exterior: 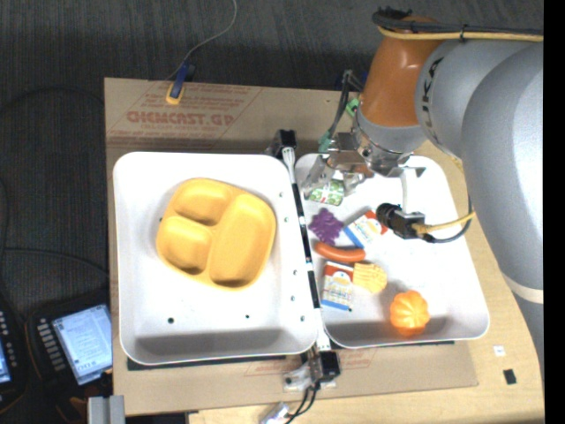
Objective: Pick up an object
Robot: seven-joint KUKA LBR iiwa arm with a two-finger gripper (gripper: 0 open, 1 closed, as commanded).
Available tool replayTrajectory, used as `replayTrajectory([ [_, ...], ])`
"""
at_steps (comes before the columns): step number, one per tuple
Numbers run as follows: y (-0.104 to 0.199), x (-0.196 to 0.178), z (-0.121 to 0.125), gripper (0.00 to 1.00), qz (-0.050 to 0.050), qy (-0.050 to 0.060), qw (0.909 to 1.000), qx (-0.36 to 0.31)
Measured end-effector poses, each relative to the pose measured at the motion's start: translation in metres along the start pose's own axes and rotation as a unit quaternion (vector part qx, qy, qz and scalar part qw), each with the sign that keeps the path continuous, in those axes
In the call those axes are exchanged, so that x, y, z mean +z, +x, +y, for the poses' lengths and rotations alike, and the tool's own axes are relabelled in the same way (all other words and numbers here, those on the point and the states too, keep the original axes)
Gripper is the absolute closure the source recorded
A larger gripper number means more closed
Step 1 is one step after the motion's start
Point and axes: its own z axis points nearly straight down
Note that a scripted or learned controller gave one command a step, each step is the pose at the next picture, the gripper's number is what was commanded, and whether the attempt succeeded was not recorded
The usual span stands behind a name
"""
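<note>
The grey arm (494, 131) reaches in over the right bin (459, 312), and the gripper (340, 173) hangs low at that bin's far left corner, over a small green-and-white packet (322, 191). Well off to its left, the left bin (132, 237) holds a big yellow mould (216, 230). Nearer me lie a purple bunch (326, 226), a carrot (340, 252) and an orange (409, 312) (whether the packet is pinched, I cannot tell).
</note>
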Motion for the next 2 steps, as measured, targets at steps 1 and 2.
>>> replayTrajectory([
  [1,0.027,-0.028,-0.060,1.00,0.000,0.000,1.0000,0.000],
  [2,0.100,0.001,-0.111,1.00,0.000,0.001,1.0000,0.000],
])
